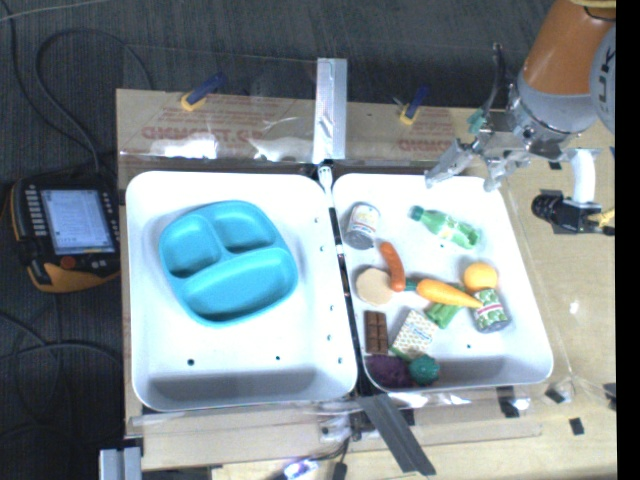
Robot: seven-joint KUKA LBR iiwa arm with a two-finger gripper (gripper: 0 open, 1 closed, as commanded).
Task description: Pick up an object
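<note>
My gripper (468, 173) hangs over the far rim of the right bin (530, 318), its two fingers spread open with nothing between them. Below it in the right bin lie a green bottle (445, 226), a small tin can (360, 224), a hot dog (393, 265), a round cookie (374, 287), a carrot (446, 292), an orange fruit (480, 274) and a green-labelled can (490, 311). Nearer the front are a chocolate bar (376, 331), a patterned packet (413, 333), purple grapes (390, 371) and a teal ball (425, 370).
The left bin (150, 348) holds a blue divided plate (230, 259). A teach pendant (65, 230) lies on the floor to the left. Yellow-blue clamps (201, 91) sit on the cardboard behind the bins.
</note>
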